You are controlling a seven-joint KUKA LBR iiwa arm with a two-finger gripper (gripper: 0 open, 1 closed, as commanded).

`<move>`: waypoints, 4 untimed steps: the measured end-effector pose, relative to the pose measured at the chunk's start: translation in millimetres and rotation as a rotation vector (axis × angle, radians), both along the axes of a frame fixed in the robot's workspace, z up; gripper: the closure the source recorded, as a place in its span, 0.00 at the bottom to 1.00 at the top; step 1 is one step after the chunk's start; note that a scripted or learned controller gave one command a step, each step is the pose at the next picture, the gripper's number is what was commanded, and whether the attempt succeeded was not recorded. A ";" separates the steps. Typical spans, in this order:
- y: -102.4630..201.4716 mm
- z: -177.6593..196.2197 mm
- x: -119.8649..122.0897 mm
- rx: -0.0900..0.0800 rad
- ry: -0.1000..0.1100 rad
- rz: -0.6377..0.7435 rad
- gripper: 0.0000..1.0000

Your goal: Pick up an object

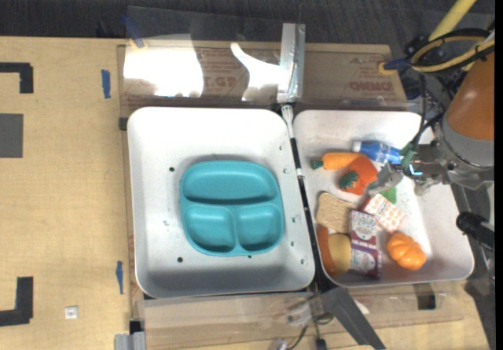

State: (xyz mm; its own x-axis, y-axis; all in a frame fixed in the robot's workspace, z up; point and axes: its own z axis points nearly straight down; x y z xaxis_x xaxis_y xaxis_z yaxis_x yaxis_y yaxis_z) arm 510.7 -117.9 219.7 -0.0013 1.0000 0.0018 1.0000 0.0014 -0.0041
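Note:
The right bin (440,219) holds several toy foods. A carrot (339,160) and a red-orange pepper (357,175) lie near its far left, with a blue bottle (377,152) just behind them. A cracker (333,212), a red-and-white carton (387,211), a purple carton (364,245), a yellow potato-like piece (339,251) and a small orange pumpkin (407,251) fill the near half. My gripper (388,178) reaches in from the right and sits low, right beside the pepper and above the red-and-white carton. Nothing shows as lifted.
The left bin (149,183) carries a teal divided plate (232,205). A clear plastic sheet and a cardboard wall (236,69) stand behind both bins. Cables and a yellow hose (448,34) hang at the upper right by the arm's orange band (478,105).

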 end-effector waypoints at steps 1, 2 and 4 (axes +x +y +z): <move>3.3 -15.3 58.0 -0.002 -0.002 -0.265 0.00; 20.8 -59.4 154.6 -0.005 0.001 -0.647 0.00; -82.7 50.7 119.1 -0.006 -0.002 -1.335 0.00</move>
